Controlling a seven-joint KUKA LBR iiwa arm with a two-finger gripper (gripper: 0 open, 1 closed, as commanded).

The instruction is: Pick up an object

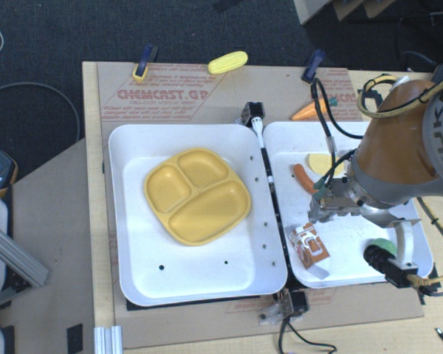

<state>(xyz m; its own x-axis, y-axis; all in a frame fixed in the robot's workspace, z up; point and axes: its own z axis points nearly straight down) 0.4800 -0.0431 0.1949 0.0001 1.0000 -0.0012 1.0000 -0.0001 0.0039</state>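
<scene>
Two white bins on a tabletop [96, 198]. Left bin [133, 271]: one yellow divided plate [198, 195]. Right bin [340, 271]: one orange stick [303, 178], one brown wrapped packet [310, 245], just below the end effector [326, 203]; grip unclear.

A robotics lab, plainly. The bench [96, 198] is clamped board, cables [332, 116] trail across its far edge, and dark carpet [96, 13] lies beyond with aluminium framing [15, 260] alongside.
</scene>
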